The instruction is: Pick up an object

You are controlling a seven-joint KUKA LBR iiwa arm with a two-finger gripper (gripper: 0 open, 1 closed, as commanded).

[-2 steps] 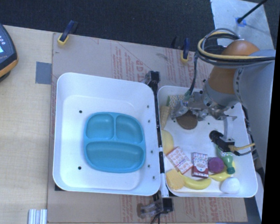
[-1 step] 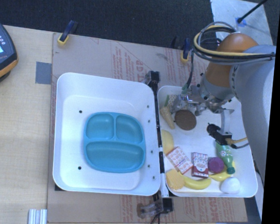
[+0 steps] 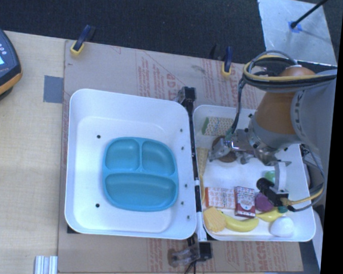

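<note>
Arm (image 3: 281, 107) reaches down into right bin (image 3: 306, 232) — fingers' (image 3: 227, 147) grip cannot be told.

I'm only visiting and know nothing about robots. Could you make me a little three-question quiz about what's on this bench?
1. True or false: the light blue plastic divided plate lies in the left white bin.
2. Which lies nearest the front wall of the right white bin? A) the yellow toy banana B) the grey robot arm with the orange band C) the blue-handled clamp
3. Fill in: the white egg-shaped object sits in the ____ bin.

Key
1. True.
2. A; the arm hangs over the bin's back half, and the clamp is on the bench edge behind the bins.
3. Right.
</note>
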